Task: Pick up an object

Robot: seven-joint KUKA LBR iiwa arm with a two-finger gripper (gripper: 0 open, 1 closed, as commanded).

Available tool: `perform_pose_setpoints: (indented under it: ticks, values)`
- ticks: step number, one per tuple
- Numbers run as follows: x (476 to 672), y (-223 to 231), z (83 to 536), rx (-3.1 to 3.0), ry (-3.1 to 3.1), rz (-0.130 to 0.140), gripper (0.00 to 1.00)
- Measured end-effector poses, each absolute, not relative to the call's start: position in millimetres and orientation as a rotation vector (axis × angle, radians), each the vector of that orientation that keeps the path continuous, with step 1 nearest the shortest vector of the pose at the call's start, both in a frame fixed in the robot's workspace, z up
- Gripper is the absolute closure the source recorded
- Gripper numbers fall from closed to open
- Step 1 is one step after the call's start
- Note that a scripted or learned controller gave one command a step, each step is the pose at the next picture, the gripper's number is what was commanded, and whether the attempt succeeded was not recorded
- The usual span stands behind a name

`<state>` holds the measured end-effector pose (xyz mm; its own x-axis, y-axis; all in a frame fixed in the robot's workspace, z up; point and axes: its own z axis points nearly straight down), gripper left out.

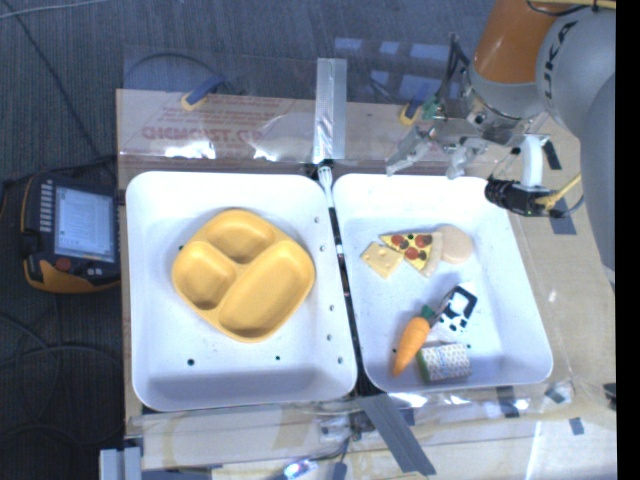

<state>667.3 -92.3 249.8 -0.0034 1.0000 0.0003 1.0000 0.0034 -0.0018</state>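
In the right bin lie a toy pizza slice, a pale cheese wedge and a beige round piece near the far side. Closer to the front are an orange carrot, a black-and-white item and a small silvery can on its side. My gripper hangs over the bin's far rim, above and behind the pizza slice. It is open, its two fingers spread apart with nothing between them.
The left bin holds a yellow divided plate. A ridge separates the two bins. A control pendant lies on the floor at the far left. Cardboard and clear plastic sit behind the bins.
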Motion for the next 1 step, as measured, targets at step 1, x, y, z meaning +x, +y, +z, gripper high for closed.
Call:
perform_pose_setpoints:
  ticks: [1]
  values:
    - [567.7,-137.1,174.7,-2.306,-2.13,0.005,0.0]
